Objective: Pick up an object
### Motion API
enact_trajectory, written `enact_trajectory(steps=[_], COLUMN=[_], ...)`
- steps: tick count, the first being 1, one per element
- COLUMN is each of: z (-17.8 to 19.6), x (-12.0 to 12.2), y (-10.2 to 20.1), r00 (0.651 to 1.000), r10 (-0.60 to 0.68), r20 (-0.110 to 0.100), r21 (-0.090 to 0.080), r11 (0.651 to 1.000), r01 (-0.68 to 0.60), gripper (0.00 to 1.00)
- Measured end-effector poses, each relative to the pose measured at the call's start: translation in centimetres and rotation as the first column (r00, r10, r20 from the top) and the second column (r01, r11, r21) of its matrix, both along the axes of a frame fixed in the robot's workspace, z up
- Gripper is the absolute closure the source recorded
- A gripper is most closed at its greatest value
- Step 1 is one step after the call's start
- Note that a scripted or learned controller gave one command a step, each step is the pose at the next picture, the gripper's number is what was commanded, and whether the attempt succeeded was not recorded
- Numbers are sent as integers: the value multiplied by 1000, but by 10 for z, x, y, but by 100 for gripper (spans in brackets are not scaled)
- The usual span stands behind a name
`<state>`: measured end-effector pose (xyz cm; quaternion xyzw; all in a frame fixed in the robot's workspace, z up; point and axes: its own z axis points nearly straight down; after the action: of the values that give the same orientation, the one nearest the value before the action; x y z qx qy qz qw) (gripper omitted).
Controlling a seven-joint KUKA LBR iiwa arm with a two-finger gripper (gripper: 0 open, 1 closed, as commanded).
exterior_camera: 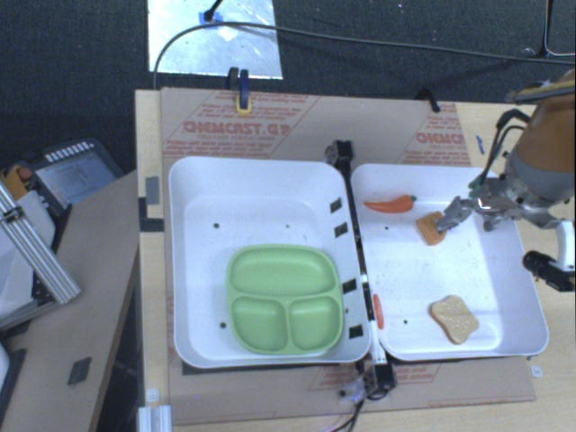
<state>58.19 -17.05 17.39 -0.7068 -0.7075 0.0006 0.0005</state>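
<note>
Dark carpet surrounds a cardboard-topped bench (297,115) bearing two white bins (261,187).

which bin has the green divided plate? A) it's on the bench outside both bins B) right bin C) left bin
C: the green divided plate lies in the left bin, toward its near edge, while the right bin holds the orange carrot-shaped piece, a small brown piece by the pincer, and a bread-like piece.
</note>
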Motion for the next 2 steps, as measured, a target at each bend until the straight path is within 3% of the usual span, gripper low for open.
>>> enact_trajectory(steps=[2], z=[-91], x=[-1], y=[-10], r00=[1000], r10=[1], r20=[1], r21=[0], r11=[1000], r01=[-1], gripper=[0])
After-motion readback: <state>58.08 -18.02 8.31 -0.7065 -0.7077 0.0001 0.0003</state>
